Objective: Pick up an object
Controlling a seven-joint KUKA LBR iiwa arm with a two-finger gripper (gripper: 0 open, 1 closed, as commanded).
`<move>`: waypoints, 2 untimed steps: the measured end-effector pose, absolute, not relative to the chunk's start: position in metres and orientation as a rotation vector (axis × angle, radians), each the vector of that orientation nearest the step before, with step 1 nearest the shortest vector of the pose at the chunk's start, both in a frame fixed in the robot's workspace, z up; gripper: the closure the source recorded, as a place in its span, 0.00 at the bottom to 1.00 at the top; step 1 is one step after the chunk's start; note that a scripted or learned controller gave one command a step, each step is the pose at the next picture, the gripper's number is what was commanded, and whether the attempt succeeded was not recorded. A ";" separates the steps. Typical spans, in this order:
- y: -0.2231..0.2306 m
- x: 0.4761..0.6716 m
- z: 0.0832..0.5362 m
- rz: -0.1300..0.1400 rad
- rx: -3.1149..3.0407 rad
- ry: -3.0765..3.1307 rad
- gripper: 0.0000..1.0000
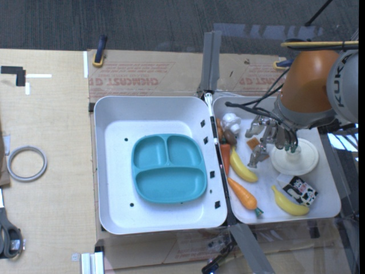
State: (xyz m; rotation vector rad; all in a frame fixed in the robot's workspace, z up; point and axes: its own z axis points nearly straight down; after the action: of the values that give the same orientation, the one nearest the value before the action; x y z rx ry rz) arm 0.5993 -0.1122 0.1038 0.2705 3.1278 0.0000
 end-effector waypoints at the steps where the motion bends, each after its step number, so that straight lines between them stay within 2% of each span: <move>1: -0.114 0.595 0.092 0.000 0.549 3.091 0.00; 2: -0.114 0.597 0.103 -0.001 0.545 3.087 1.00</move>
State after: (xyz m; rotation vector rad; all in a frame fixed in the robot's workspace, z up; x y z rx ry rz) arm 0.5966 -0.1137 0.1029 0.5451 3.0868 -0.0013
